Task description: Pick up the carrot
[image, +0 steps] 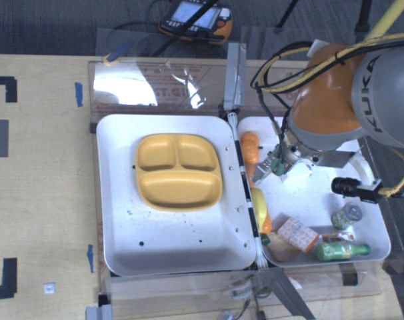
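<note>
You're looking at the approach stage, I'd judge: the gripper is hovering just right of the carrot, which is lying along the left wall of the right bin, at its far end. Nothing is sitting between the jaws, and how wide they're standing I cannot tell; the wrist is blocking the view.

For a clean grab, you're wanting the jaws straddling the carrot across its short axis, and the wall is leaving little room on the left side, so nudging it clear first is probably safer. A yellow banana-like piece is lying just nearer along the same wall; keep off it.

Contents: the right bin is also holding a small printed box, a green bottle and a small grey-green item I can't identify. The left bin is carrying a yellow divided tray, its compartments bare.
</note>
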